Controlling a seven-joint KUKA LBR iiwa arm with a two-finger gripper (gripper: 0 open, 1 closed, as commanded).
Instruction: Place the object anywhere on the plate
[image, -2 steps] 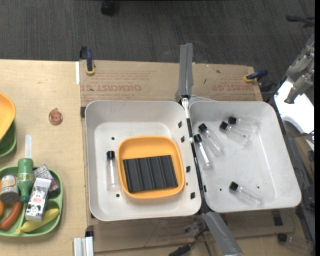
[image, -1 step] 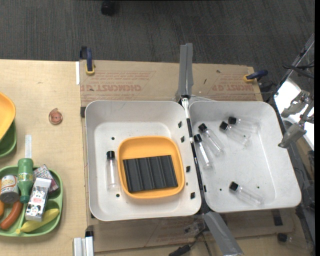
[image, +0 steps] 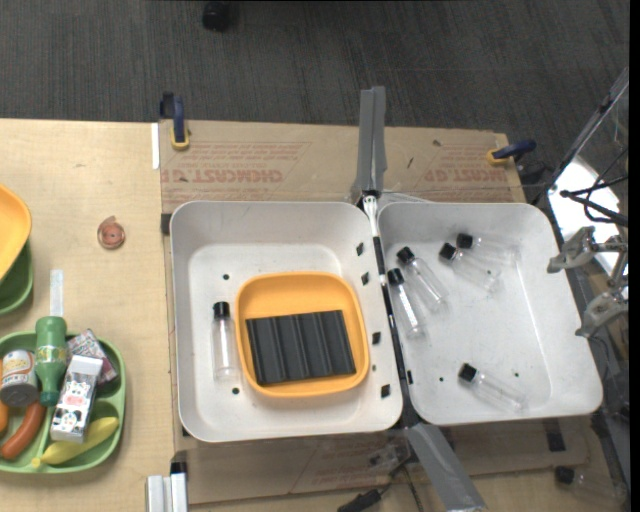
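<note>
An orange plate (image: 300, 287) lies in the left bin (image: 190, 300), a little right of its middle. On the plate rests a black ridged block (image: 300, 346), covering most of the plate's floor. A clear vial with a black cap (image: 222, 338) lies on the bin floor just left of the plate, apart from it. The right bin (image: 540, 330) holds several more clear black-capped vials: two side by side near its left wall (image: 410, 290), one at the back (image: 468, 250), one at the front (image: 486, 386).
A raised divider (image: 385, 300) separates the two bins. On the wooden table at the left stand a green tray of toy food (image: 60, 405), an orange bowl (image: 10, 235) and a small pink disc (image: 111, 233). Metal frame parts (image: 590, 270) stand past the right bin's edge.
</note>
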